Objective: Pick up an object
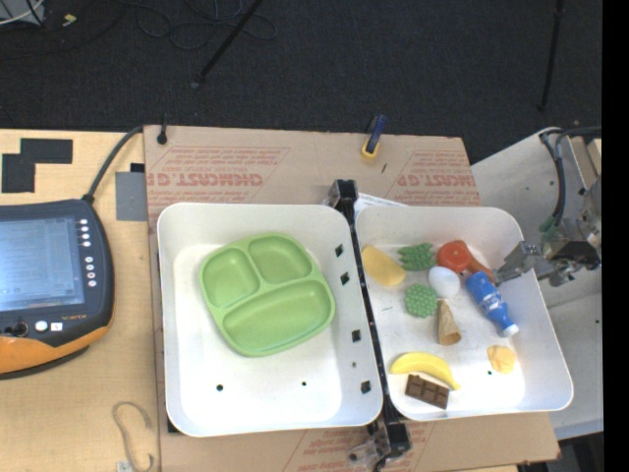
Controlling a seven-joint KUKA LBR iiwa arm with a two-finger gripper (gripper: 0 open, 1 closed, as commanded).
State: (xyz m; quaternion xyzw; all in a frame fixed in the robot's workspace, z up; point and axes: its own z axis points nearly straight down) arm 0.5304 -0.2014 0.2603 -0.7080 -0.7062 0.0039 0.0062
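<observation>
The gripper (565,254) sits at the right bin's (536,382) three o'clock rim; whether it is open cannot be told. Toys lie inside: blue bottle (489,303) nearest, banana (423,366) and chocolate bar (427,390) toward six o'clock.

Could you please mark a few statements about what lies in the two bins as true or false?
1. The green divided plate lies in the left bin. True.
2. The banana lies on the green plate. False: it lies in the right bin, near the front.
3. The blue bottle lies in the right bin. True.
4. The chocolate bar lies at the far rim. False: it lies by the near rim, just below the banana.
</observation>
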